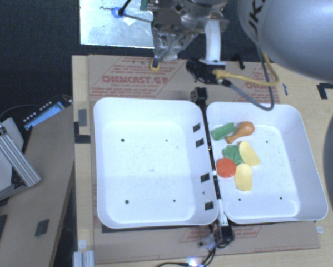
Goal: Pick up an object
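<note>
1. Far left: grey metal rail (10,154) lying at a slant beside the surface (55,166), with a dark device with a blue strip (44,113) just above it.
2. Left of centre: left white bin (108,204) with bare floor, resting on a cardboard sheet (127,77) printed in red.
3. Top centre: end effector (167,52) hanging above the cardboard, beyond the far rim of the left bin, well apart from the toys; fingers pointing down close together, gap too blurred to judge, so grip width cannot be told; nothing seen between them.
4. Right of centre: right white bin (305,166) holding a cluster near its left wall: green piece (223,130), orange-brown drumstick shape (244,129), green leafy piece (232,152), yellow piece (249,153), red round piece (226,168), pale yellow piece (243,177), several touching.
5. Top right: grey arm (299,21) looming above the bin.
</note>
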`<state>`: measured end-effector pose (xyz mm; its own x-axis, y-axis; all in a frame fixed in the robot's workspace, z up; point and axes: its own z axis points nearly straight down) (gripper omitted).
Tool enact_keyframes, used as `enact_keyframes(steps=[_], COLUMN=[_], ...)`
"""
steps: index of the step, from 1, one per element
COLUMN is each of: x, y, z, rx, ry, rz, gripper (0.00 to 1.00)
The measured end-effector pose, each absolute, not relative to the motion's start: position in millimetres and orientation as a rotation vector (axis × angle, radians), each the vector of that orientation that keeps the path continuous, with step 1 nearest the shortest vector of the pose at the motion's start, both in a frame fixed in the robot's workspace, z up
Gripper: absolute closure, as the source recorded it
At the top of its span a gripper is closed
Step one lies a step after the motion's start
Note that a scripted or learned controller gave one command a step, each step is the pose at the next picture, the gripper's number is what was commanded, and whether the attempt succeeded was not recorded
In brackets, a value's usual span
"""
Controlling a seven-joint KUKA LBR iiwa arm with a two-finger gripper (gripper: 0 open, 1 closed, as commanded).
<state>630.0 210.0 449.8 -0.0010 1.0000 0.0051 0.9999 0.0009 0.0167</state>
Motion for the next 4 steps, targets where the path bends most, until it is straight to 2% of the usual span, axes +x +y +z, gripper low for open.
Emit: enact_keyframes(steps=[1,2,3,4], x=[667.7,651.4,667.1,668.9], y=[235,207,235,207], z=[317,455,313,481], rx=[2.220,2.214,2.220,2.213], ry=[2.231,2.216,2.231,2.213], rz=[-0.014,0.024,-0.016,0.029], gripper=[1.00,1.00,1.00,1.00])
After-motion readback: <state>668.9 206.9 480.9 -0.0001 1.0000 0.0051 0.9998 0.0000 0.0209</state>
